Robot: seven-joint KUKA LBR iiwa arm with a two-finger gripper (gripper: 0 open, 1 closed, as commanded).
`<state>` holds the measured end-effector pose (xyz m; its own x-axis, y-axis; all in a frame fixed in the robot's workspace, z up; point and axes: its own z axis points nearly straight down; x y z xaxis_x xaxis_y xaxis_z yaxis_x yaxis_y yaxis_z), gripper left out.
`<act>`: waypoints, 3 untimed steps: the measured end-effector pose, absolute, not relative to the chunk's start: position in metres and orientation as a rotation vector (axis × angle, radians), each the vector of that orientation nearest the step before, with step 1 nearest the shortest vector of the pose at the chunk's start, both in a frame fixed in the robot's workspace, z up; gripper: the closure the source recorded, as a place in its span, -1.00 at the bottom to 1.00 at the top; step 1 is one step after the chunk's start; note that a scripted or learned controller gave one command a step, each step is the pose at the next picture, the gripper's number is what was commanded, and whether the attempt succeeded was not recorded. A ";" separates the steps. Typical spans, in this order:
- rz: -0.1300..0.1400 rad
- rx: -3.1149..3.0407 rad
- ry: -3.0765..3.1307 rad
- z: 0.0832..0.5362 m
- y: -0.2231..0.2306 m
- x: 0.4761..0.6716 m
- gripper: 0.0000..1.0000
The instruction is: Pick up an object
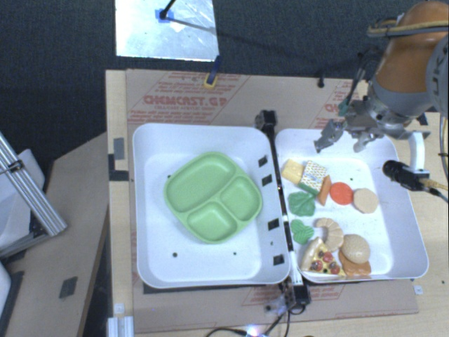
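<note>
- In the one overhead camera view, we see two shallow white bins side by side on a brown cardboard-covered bench [189, 93]: the left white bin [151, 258] in the middle of the frame and the right white bin [403, 251] toward the right.
- In the left bin lies a light green plastic plate with three compartments [212, 196], turned at a slant, roughly in the bin's centre.
- The grey arm with its orange band [410, 55] comes in from the upper right of the frame, and the two-finger gripper [342, 140] hangs over the upper edge of the right bin.
- We see its two grey fingers [327, 136] spread apart with nothing between them; they stand above and apart from the toys.
- The toy food sits in the lower left half of the right bin. Nearest the gripper is a yellow cheese wedge with a pale speckled block [305, 173] against it, just below the fingers.
- Right of that lie a flat orange-red disc [342, 193] and a round beige biscuit-like piece [365, 201], just beside each other.
- Two green leaf-shaped pieces [302, 203] lie along the bin's left wall, one below the other.
- At the lower left corner we see a pizza slice with red dots [319, 258], a pale curled croissant-like piece [328, 229] and a tan bun-shaped piece [356, 248], crowded together.
- A black cylindrical part [401, 173] juts in at the right bin's right side.
- A shiny silver square sheet [167, 20] lies at the upper left of the frame.
</note>
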<state>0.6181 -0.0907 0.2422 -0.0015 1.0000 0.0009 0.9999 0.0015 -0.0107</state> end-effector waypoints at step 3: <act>0.002 -2.219 -2.221 0.137 -0.083 0.613 -1.00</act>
<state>0.6132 -0.0832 0.1370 -0.0006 1.0000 0.0005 1.0000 0.0006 -0.0027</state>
